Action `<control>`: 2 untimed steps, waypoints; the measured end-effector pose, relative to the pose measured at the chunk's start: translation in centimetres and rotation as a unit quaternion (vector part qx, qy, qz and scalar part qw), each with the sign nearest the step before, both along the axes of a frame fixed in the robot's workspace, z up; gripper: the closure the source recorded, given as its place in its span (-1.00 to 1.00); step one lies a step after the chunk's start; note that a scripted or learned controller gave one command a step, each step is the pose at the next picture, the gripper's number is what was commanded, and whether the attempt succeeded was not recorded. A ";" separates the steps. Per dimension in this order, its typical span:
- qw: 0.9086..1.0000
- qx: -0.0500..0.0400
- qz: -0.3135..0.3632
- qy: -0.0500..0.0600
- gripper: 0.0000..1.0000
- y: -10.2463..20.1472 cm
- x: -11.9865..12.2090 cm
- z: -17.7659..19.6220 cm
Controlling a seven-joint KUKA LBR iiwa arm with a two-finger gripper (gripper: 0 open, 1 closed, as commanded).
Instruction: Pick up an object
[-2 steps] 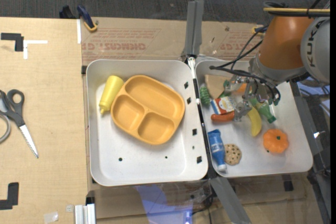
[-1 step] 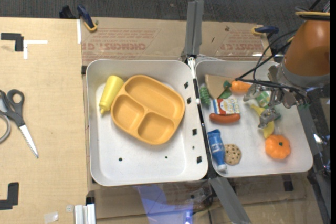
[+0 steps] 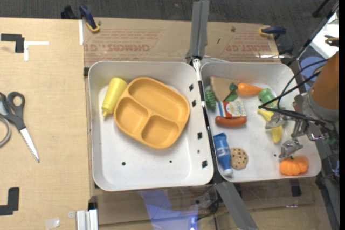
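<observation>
As seen from above, gripper (image 3: 291, 147) low over right bin (image 3: 253, 172).

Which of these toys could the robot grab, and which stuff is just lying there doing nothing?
For the job:
gripper
small pumpkin
carrot
hot dog
cookie
blue bottle
yellow divided plate
yellow bottle

Just lying about:
scissors on the bench
blue clamps
cardboard sheet
</observation>
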State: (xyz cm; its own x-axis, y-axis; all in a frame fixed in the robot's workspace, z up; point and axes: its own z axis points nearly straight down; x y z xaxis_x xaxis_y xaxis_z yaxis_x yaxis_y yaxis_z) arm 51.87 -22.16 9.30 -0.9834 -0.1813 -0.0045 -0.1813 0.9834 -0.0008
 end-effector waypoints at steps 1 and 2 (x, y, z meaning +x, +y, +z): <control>1.000 0.000 0.002 -0.003 1.00 0.1 0.2 1.0; 1.000 0.000 0.002 -0.002 -1.00 0.1 0.2 1.0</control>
